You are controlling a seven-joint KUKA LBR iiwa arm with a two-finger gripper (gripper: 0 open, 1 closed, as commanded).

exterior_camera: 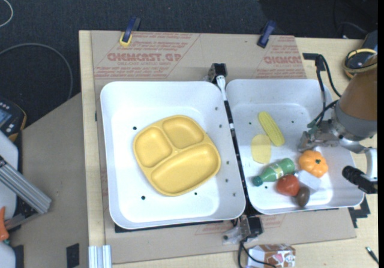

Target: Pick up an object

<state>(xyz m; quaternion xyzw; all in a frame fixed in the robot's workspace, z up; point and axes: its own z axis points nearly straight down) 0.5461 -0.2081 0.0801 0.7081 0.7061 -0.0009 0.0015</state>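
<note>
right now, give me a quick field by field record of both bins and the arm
left bin: yellow divided plate
right bin: corn cob, pale yellow slice, green bottle, orange fruit, red item, brown item
arm: over the right bin's right side
pincer: low, just above the orange fruit; grasp unclear

Right bin: corn cob [271, 128], pale yellow slice [261, 148], green bottle [275, 172] lying flat, orange pumpkin-like fruit [314, 163], red tomato [288, 184], brown piece [302, 195].
</note>
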